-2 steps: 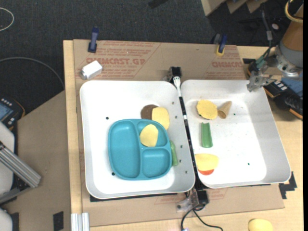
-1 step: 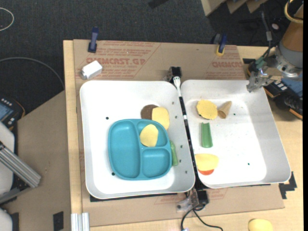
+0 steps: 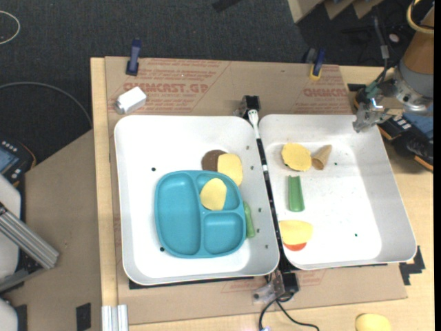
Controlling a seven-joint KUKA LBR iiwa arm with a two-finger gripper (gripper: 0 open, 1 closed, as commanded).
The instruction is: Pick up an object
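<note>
A: Left bin (image 3: 134,185) first. What's in it?

B: A blue divided tray (image 3: 180,219), sitting toward the near side. A pale yellow piece (image 3: 213,194) lies on the tray's far right compartment. Just beyond the tray's far edge, a second yellow piece (image 3: 231,167) overlaps a brown round one (image 3: 211,159). A thin green strip (image 3: 249,221) sits against the tray's right side.

A: Right bin (image 3: 358,205)?

B: At the far left, a yellow disc (image 3: 297,157) with a tan cone-shaped item (image 3: 322,156) just beside it on the right. Nearer, a green stick (image 3: 295,193) lies lengthwise. Nearer again, a yellow and red piece (image 3: 295,234) by the near left corner.

A: And the gripper?

B: The gripper (image 3: 364,118) hangs at the far right corner of the right bin, about over the rim, well apart from every item. Fingers too small and dark; cannot tell whether apart or together. Nothing seen between them.

A: Outside the bins?

B: A white block (image 3: 131,100) on the cardboard (image 3: 207,88) beyond the left bin, and a yellow object (image 3: 373,322) at the near right.
</note>
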